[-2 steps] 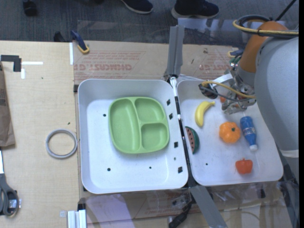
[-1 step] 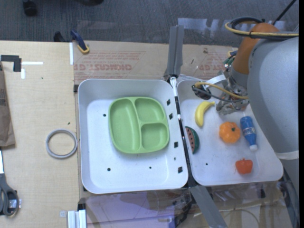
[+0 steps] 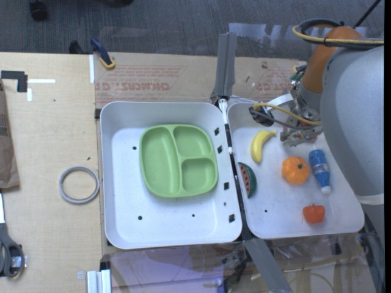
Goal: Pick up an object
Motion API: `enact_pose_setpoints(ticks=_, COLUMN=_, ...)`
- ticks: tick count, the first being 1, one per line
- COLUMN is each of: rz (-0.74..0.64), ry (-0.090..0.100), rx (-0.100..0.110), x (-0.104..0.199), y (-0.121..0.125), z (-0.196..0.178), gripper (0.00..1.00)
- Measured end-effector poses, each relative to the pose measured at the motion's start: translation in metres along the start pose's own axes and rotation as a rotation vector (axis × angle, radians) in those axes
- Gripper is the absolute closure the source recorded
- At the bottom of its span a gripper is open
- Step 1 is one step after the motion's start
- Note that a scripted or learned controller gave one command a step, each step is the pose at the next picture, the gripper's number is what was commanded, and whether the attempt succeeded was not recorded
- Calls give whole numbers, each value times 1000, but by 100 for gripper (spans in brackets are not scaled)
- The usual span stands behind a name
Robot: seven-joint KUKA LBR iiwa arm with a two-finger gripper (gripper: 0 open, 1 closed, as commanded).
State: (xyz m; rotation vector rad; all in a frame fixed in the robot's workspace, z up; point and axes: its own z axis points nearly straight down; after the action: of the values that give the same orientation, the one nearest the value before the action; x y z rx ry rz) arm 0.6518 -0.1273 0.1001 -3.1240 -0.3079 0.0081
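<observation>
The right bin (image 3: 342, 224) holds a yellow banana (image 3: 261, 144), an orange (image 3: 295, 170), a blue bottle with a white cap (image 3: 319, 170), a small red fruit (image 3: 314, 213) and a watermelon slice (image 3: 247, 179) against its left wall. My gripper (image 3: 297, 133) hangs low at the bin's back, just right of the banana and just above the orange and the bottle. Cables and the wrist cover much of it. Nothing shows clearly in its grasp.
The left bin (image 3: 116, 218) holds a green divided plate (image 3: 179, 160). On the wooden bench to the left lie a grey ring (image 3: 79, 184) and scissors (image 3: 9, 258). The grey arm (image 3: 357, 121) covers the right bin's right side.
</observation>
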Motion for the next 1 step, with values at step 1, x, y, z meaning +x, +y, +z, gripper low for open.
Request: enact_pose_setpoints(ticks=1, rz=4, ry=-2, rx=2, x=-1, y=2, z=-9, gripper=100)
